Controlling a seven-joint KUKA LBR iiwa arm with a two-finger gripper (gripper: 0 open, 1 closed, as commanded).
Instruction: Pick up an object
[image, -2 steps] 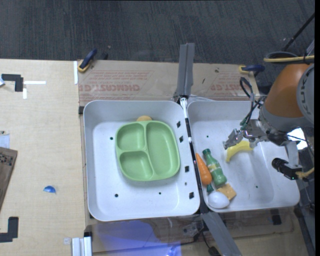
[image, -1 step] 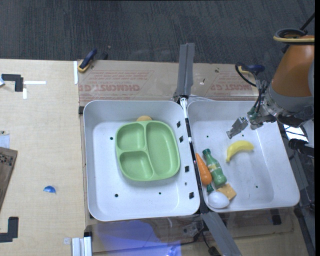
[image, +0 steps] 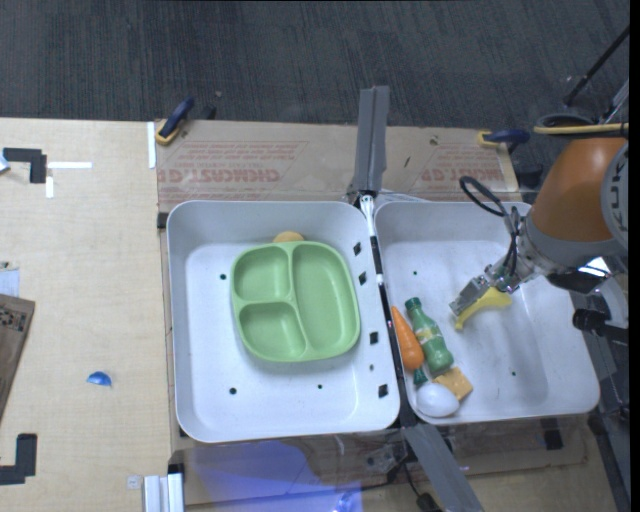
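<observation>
My gripper (image: 474, 296) reaches from the right into the right bin (image: 530, 380). It is shut on a yellow banana-shaped toy (image: 480, 306), whose tip pokes out down and to the left of the fingers. Along the bin's left wall lie an orange carrot (image: 407, 340), a green bottle (image: 430, 338), a white egg (image: 437, 401) and a yellow-orange block (image: 457, 382). These lie to the lower left of the gripper, apart from it.
The left bin (image: 200, 380) holds a green divided plate (image: 297, 300) with a small orange thing (image: 288, 237) peeking from behind its far edge. A grey divider post (image: 371, 140) stands between the bins at the back. The arm's orange band (image: 585, 190) hangs over the right bin's far right corner.
</observation>
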